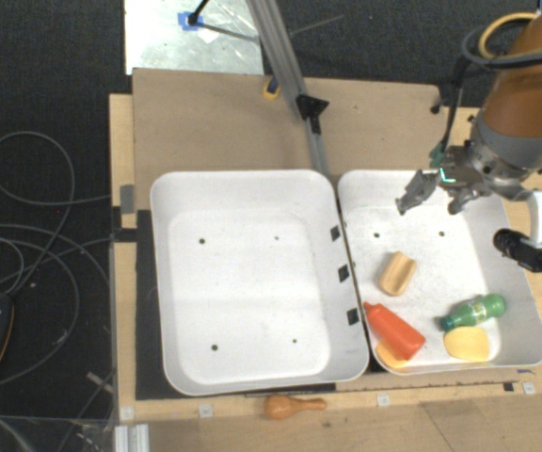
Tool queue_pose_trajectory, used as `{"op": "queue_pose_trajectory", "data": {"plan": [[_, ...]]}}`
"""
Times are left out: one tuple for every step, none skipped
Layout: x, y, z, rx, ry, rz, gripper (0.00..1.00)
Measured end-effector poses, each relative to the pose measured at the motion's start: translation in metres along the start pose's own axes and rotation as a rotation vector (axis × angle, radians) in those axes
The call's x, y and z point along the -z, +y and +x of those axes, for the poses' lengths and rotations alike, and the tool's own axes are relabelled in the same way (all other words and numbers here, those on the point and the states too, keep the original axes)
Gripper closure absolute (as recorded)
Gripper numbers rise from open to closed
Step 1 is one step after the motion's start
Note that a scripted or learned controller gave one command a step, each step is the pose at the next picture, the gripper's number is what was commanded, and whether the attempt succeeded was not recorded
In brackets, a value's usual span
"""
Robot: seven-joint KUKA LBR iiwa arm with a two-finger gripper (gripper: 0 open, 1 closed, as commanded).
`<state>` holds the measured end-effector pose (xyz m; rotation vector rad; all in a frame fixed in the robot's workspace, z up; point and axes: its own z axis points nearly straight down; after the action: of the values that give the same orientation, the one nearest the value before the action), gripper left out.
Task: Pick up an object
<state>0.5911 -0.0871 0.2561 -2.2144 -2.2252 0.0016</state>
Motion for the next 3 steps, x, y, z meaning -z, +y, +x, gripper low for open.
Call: {"op": "queue_pose_trajectory", "data": {"plan": [[0.002,0.001,0.0,-0.001,0.0,-0.004,0.0],[-0.045,0.008,-0.005,-0.004,-0.001,0.001,0.0],[-0.107,0.012,0.0,-0.004,0.0,0.002,0.0]]}}
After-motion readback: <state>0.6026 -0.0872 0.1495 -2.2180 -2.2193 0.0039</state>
